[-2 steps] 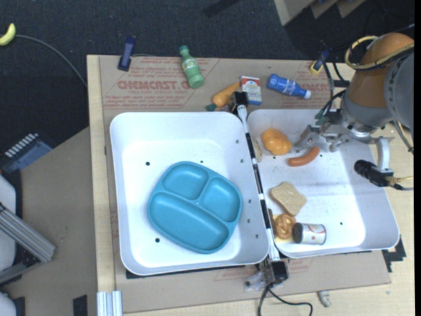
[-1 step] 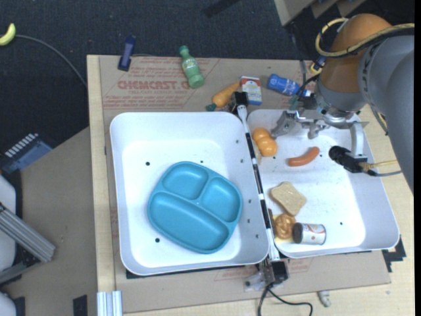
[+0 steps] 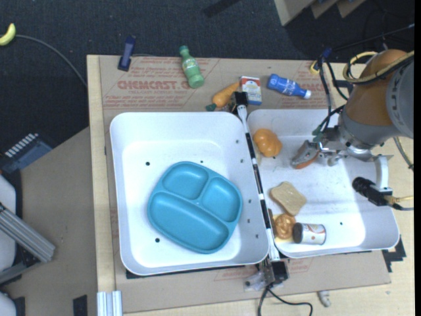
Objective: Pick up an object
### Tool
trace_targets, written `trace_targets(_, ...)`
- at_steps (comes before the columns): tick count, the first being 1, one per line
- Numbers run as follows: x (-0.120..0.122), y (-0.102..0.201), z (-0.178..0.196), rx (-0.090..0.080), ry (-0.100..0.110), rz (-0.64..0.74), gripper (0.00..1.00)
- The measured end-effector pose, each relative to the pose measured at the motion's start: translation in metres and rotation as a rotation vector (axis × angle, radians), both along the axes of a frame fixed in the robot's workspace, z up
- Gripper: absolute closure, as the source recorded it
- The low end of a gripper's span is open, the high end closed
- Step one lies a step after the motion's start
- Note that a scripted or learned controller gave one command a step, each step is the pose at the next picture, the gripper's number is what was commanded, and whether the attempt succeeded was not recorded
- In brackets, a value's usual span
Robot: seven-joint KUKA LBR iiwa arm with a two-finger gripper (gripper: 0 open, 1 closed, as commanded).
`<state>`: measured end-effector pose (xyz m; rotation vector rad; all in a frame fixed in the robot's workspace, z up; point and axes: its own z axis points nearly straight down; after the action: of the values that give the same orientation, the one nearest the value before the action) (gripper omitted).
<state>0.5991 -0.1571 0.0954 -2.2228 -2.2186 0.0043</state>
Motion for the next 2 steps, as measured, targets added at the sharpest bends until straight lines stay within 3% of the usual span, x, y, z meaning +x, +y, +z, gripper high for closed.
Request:
trace_targets(1,0.038,0.019,-0.011,0.001,-0.004,0.003,0.0)
trace_targets(2,0.039,0.019,0.0,0.0,-0.007,0.003,1.0)
